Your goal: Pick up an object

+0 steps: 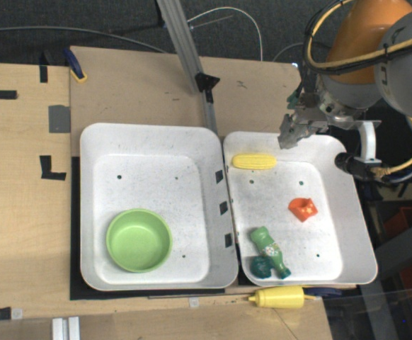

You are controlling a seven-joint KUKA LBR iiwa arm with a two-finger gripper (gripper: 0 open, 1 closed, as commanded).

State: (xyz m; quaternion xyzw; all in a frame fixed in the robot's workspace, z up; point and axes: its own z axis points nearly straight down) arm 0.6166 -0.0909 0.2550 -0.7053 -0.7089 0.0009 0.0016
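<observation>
- Gripper hangs over the far edge of the right bin, near its back rim, tip pointing down and slightly left.
- Pincer state: cannot tell, too small and dark at this angle; nothing visibly carried.
- Arm comes in from the right, orange band up top, cables looping round it.
- Candidate objects in the right bin: yellow corn cob lying crosswise at the far left corner, just below and left of the gripper; small red-orange block mid-bin; green bottle-shaped toy lying tilted near the front edge.
- Left bin holds a green bowl, upright, in the near-left corner, well apart from the gripper.
- Yellow squeeze bottle lies on the bench just outside the front rim of the right bin, on its side.
- Step, my read: approach stage, nothing grasped yet, gripper raised and not touching any item.
- Nearest target looks like the corn cob; red block is the next nearest.
- Next move likely calls for: shift a bit left and forward to centre over the cob, line up across its short axis, descend, then close.
- Risk guess: cob sits close to the bin wall and rim, so little room on that side; round body may roll out.
</observation>
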